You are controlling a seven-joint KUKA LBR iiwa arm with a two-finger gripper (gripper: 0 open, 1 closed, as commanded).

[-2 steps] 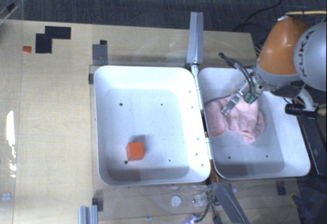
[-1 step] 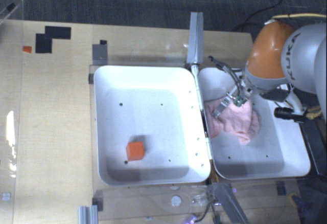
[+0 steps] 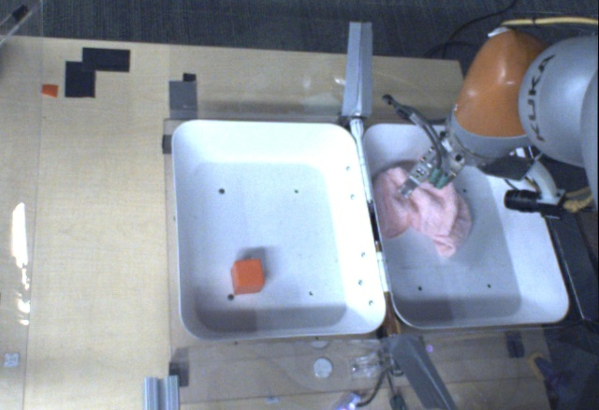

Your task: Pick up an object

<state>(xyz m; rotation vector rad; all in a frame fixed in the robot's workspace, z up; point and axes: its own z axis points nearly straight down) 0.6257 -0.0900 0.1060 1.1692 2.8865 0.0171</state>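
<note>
Crumpled pink cloth [image 3: 426,212] lying in the right shallow white bin [image 3: 487,300], toward its left wall. Claw [image 3: 423,176] low over the cloth's upper edge, touching or nearly so; grip state impossible to tell. Small orange block [image 3: 248,276] sitting in the left white bin [image 3: 271,155], near its front-left corner.

A grey KUKA arm [image 3: 562,95] is banded in glossy orange above the wrist, with black lettering seen on its casing, a black cylindrical fitting alongside, and a slim metallic gripper [image 3: 426,176].
</note>
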